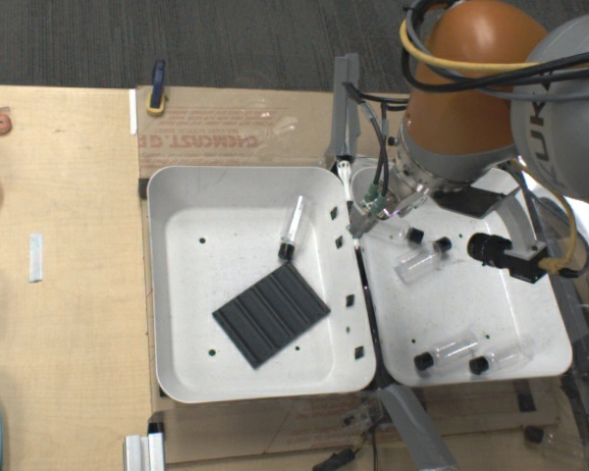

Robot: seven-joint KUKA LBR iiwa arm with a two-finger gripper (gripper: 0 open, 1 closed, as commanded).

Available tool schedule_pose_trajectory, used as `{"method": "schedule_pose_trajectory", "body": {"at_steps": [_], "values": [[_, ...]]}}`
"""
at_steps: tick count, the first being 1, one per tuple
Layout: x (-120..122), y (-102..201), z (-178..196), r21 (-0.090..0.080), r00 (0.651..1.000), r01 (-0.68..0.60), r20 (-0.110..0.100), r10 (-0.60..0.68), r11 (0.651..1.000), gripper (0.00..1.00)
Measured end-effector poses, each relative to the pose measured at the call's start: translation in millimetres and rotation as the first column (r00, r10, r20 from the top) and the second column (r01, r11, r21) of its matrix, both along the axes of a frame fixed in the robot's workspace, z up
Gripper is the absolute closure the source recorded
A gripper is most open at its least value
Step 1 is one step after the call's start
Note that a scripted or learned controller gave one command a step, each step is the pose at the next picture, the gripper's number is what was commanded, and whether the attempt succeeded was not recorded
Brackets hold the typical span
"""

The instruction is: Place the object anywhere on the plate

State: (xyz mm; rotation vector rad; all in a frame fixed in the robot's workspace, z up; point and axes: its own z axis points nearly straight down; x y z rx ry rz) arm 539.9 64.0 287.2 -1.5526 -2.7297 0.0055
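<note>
A clear plastic tube with a black cap [291, 227] lies beside the dark ribbed rectangular plate [271, 313] in the left white bin [177, 361], well apart from the gripper [373, 204], its fingers' state unclear

The grey arm [560, 77] is seen reaching in from the right, its orange band [476, 72] bulking high above the wrist. The gripper [378, 199] is hung beneath that band, pointed downward and to the left.
</note>
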Motion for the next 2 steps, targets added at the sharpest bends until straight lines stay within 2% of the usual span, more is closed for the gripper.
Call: {"method": "schedule_pose_trajectory", "body": {"at_steps": [1, 2], "values": [[0.0, 0.0, 0.0, 0.000, 1.000, 0.000, 0.000, 0.000, 1.000, 0.00], [0.8, -1.6, 7.9, -0.002, 1.000, 0.002, -0.001, -0.002, 1.000, 1.00]]}}
